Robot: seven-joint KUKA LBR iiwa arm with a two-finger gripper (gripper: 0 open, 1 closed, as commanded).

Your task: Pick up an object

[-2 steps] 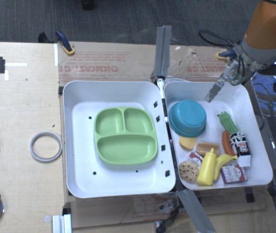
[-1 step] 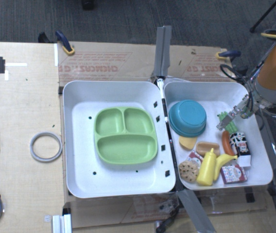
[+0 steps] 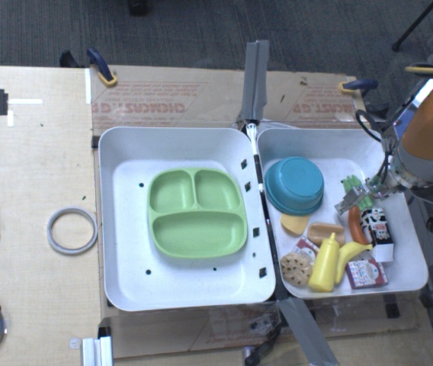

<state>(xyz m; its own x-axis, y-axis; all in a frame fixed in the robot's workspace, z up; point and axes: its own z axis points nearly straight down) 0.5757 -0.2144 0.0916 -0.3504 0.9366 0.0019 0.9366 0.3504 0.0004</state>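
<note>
White plastic: two shallow bins side by side, one arm over the right bin.

The left bin (image 3: 117,227) holds one pale green tray (image 3: 197,212) with three compartments, smooth, with rounded corners. The right bin (image 3: 407,269) holds several small things: one round blue bowl (image 3: 296,184) at 12 o'clock, one yellow squeeze bottle (image 3: 325,262) at 6 o'clock, one round cookie (image 3: 296,266) at 7 o'clock, one hot dog bun (image 3: 325,232) near the middle, one red carton (image 3: 367,274) at 5 o'clock and one black and white carton (image 3: 376,227) at 3 o'clock. The gripper (image 3: 354,198) hangs at 2 o'clock, just above green leafy pieces (image 3: 354,183); how wide it is I cannot tell. One grey ring (image 3: 72,229) lies on the wooden bench (image 3: 33,166), at 9 o'clock from the bins.
</note>
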